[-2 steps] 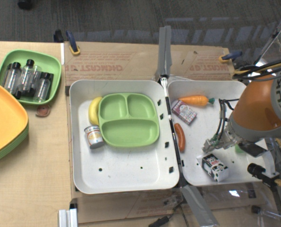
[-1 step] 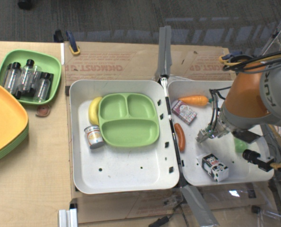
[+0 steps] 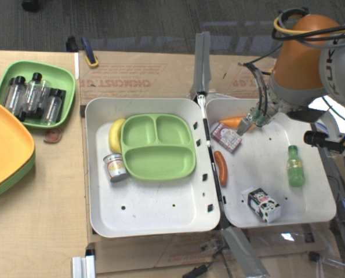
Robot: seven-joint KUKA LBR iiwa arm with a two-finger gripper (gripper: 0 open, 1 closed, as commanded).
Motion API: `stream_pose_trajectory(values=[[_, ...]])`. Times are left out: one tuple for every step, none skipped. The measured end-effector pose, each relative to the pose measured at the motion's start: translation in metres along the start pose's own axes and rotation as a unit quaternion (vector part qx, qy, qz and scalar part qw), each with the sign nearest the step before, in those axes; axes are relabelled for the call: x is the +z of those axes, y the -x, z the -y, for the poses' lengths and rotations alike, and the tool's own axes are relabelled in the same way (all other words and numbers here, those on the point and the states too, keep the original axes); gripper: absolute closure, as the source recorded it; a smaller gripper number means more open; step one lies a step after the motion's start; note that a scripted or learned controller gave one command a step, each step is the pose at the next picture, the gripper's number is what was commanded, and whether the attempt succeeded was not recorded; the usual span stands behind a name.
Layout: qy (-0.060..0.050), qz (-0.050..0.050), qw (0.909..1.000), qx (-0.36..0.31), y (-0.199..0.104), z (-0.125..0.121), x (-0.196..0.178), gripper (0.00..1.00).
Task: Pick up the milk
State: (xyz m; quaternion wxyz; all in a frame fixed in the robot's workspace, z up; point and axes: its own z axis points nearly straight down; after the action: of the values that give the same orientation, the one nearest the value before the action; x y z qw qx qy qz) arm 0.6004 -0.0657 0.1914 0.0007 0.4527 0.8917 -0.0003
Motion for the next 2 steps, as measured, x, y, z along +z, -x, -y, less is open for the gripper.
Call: stream_pose_trajectory(values=[[0.000,-0.001,0.9995,-0.033,-0.033,0.074,0.000,1.00],[0.000,-0.001,0.9939,-0.111,-0.036,0.126,0.100,1.00]])
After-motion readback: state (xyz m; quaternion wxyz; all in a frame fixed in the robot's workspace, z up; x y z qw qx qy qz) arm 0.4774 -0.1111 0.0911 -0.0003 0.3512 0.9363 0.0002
